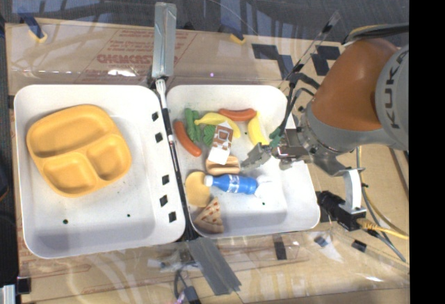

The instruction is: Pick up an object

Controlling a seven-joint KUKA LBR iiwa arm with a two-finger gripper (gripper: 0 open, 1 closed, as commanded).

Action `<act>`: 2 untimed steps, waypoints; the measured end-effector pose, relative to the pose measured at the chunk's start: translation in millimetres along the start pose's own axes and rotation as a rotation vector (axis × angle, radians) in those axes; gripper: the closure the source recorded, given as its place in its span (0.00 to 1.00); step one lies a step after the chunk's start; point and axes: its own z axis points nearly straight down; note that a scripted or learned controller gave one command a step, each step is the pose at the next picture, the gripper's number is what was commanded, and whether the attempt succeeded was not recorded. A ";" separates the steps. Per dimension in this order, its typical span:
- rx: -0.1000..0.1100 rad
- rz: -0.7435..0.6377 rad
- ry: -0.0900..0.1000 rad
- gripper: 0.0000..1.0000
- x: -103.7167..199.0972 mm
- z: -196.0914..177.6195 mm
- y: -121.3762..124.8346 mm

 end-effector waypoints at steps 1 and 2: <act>0.006 -0.010 0.000 0.00 -1.6 74.8 92.7; -0.003 -0.135 -0.001 0.00 -30.5 159.0 115.8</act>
